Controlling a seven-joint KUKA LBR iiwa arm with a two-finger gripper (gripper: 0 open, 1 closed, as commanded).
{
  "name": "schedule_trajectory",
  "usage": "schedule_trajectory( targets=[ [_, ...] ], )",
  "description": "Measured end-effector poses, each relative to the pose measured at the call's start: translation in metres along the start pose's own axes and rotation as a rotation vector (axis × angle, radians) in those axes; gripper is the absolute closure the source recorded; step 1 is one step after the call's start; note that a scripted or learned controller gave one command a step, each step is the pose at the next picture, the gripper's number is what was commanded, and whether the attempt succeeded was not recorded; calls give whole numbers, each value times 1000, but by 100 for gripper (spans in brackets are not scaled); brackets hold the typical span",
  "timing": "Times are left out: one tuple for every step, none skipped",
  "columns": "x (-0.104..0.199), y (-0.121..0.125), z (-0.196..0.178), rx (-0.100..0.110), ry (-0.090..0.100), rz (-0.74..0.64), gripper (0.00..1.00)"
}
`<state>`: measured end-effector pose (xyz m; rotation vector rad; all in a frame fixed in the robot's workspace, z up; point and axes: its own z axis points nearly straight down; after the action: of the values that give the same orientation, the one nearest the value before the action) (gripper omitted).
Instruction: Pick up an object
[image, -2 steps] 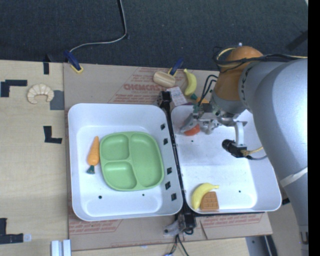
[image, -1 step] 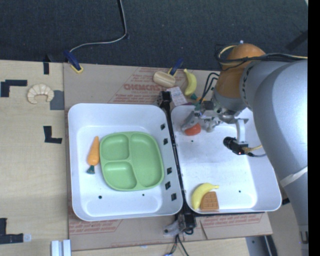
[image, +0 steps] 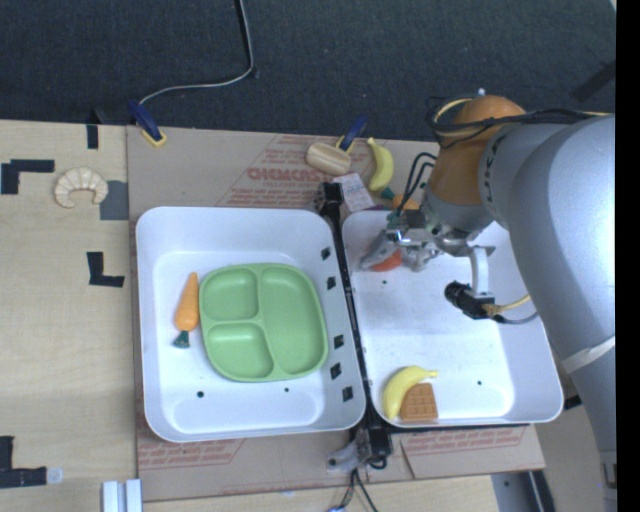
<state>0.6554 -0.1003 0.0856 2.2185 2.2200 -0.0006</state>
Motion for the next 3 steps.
schedule_trajectory(
  targets=[
    [-1,7,0,1,2,-1,0],
    [-5,14,0,0,3,-2,0],
    [-1,12,0,0,1,0,0]
  ],
)
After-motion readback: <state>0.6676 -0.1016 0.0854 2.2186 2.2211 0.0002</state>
